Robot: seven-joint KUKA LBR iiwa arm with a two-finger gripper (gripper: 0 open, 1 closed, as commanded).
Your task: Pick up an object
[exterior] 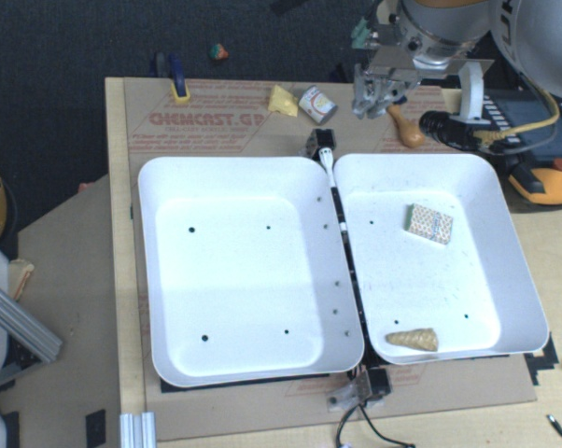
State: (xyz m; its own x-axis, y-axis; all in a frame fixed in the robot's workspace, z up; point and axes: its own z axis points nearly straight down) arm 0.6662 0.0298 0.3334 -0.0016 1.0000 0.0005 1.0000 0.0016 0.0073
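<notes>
You saw the tool (376, 101), its grip state unclear, above the desk (216, 119); the patterned sponge (429, 223) looked light and soft, best pinched across its short sides.

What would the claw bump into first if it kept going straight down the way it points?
Probably the brown board just behind the right bin, beside the wooden piece. The claw hangs above that spot, though its height is hard to judge from this slanted view.
</notes>
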